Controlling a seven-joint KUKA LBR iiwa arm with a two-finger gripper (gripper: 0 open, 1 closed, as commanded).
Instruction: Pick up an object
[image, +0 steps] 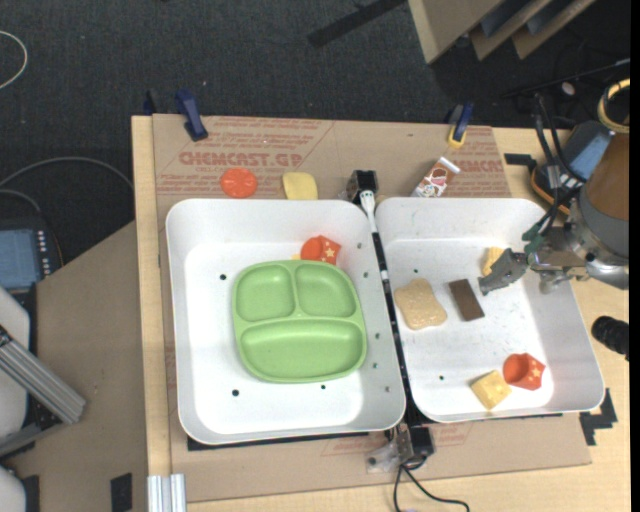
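Nothing is lifted yet, you see: the gripper (497, 276) hangs over the right bin (560, 400), near a yellow piece (492, 260); its opening I cannot tell. The whole pick remains.

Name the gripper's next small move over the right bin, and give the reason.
Probably a short drop straight down onto the yellow piece near the right bin's far edge. The gripper hangs right beside that piece, apparently with nothing between its fingers, while the brown block and the tan bread slice lie farther to the camera's left.
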